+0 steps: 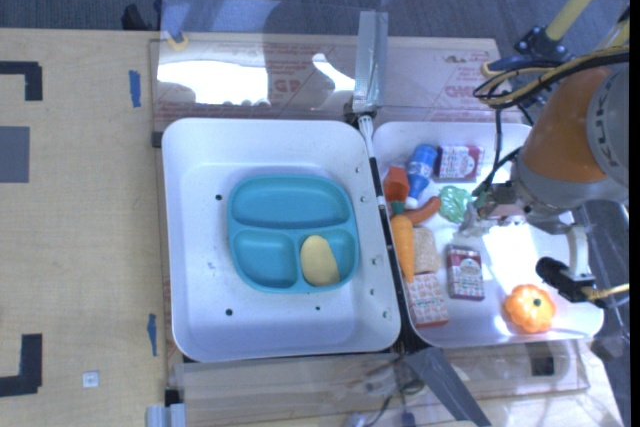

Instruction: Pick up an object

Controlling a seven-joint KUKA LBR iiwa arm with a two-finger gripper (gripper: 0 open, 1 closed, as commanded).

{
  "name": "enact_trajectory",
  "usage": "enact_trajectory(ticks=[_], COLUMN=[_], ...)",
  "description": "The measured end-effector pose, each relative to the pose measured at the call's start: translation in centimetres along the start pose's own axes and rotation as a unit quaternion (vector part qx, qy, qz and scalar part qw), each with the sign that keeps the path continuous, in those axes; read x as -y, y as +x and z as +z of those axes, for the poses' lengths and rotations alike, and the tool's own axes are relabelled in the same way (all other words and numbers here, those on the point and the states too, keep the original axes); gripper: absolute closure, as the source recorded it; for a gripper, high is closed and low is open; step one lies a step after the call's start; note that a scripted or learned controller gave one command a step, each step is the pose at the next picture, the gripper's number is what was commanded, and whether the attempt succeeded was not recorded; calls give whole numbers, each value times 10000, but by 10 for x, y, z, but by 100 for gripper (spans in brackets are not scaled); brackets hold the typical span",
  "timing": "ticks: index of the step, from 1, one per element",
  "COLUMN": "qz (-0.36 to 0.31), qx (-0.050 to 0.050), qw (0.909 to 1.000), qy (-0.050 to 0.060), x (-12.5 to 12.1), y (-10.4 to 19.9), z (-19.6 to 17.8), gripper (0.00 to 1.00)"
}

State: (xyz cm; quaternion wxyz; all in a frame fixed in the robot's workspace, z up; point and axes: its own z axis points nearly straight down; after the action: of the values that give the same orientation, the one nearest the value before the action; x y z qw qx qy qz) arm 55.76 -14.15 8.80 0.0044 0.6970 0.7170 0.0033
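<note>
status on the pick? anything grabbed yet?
Done: a yellow potato-like item already lies in the lower right compartment of the teal tray in the left bin. In hand: the arm is over the right bin, its gripper down near the green item; nothing visibly held. Left: closing on an object and lifting; the orange, the carrot and the packets lie untouched.

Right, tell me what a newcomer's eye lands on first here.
First the teal divided tray in the left bin, with a yellow potato-like piece in its lower right compartment. Next the right bin, crowded with toy groceries, an orange fruit at its near corner. The arm hangs above that bin.
</note>
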Motion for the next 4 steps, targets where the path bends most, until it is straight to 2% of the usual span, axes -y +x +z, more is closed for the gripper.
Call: enact_trajectory(ticks=[1, 2, 3, 4], qz=[-746, -790, -802, -662], qx=[-24, -4, 7, -13], qw=[9972, 9969, 9968, 9978], qy=[86, 62, 48, -9], x=[-109, -111, -112, -117], y=[31, 38, 39, 102], z=[-2, 3, -8, -101], gripper=[0, 0, 100, 100])
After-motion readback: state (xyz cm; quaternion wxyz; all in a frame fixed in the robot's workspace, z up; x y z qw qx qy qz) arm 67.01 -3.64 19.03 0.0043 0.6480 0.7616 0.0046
